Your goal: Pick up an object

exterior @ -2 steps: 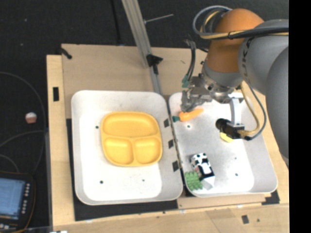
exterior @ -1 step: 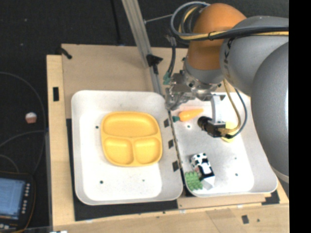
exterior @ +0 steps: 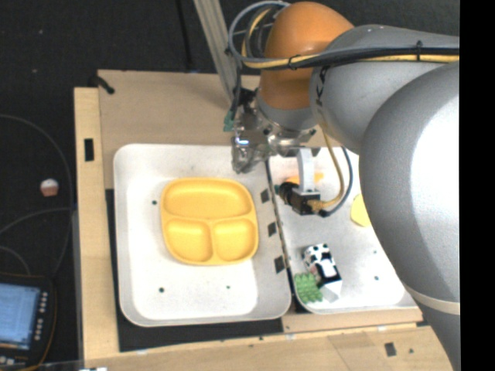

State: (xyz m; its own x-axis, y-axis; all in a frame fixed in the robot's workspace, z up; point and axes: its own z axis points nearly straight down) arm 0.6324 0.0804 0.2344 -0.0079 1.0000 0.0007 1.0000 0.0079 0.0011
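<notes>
A yellow divided plate [exterior: 209,219] lies flat in the middle of the left bin [exterior: 139,284]. In the right bin [exterior: 371,284], near its front left corner, sit a small black-and-white toy [exterior: 321,263] and a green piece [exterior: 308,287] touching it. A yellow thing [exterior: 360,210] peeks out from under the arm at the right. My gripper [exterior: 243,159] hangs over the back right corner of the left bin, just beyond the plate's far edge, with nothing seen in it.
The big grey arm covers most of the right bin. A raised divider [exterior: 277,230] runs between the two bins. A metal rail [exterior: 213,22] slants up behind the gripper. Bare bin floor surrounds the plate.
</notes>
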